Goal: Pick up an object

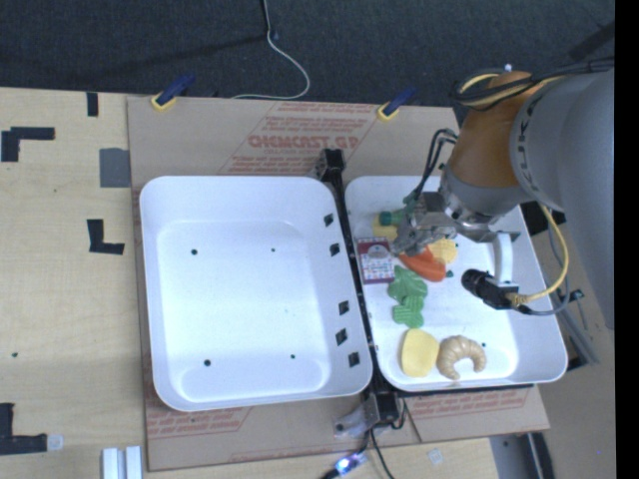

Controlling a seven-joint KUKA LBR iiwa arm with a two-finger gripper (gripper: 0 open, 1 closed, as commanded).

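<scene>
Hanging low over the right bin [544, 362], the gripper [419, 236] is seen among a tight cluster of small items; whether anything is pinched cannot be told, since the tip is lost against the clutter. Just beneath and beside the tip an orange carrot-like piece [426, 265] is noted, touching or nearly touching a small yellow piece [443, 251], with a red-and-white packet [375, 261] to the left by the bin's inner wall and a green toy [407, 297] below. A yellow lump [419, 352] and a croissant-shaped item [462, 355] are placed well apart, near the front rim. Risk is judged highest from crowding: two items could be caught at once, or a neighbour nudged aside and the intended piece slid out of reach. A rounded, slick piece could also be squeezed out. A cable [544, 292] is draped close to the wrist and might snag. The arm [574, 153] is reached in from the right, wrist bent steeply down, its orange band [486, 148] above the bin. The left bin [160, 208] is left untouched.
</scene>
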